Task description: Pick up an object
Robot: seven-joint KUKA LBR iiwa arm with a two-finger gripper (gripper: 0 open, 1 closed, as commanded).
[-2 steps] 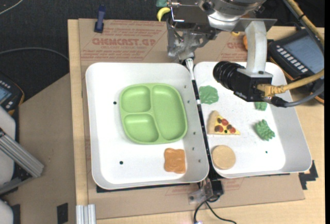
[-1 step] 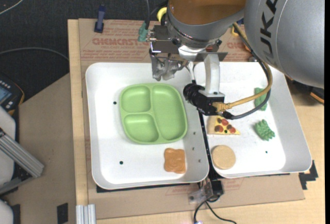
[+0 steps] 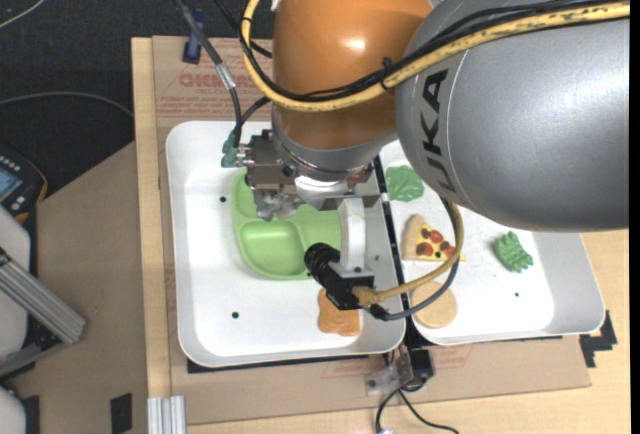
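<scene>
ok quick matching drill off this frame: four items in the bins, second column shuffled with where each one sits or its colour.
Things:
1. light green dish
2. pizza slice toy
3. small dark green toy
4. orange toy

Places:
A. right bin, furthest right of the items
B. left bin, near the front rim
C. left bin, under the arm's wrist
D. right bin, close to the divider between bins

Pairs: 1-C, 2-D, 3-A, 4-B
</scene>
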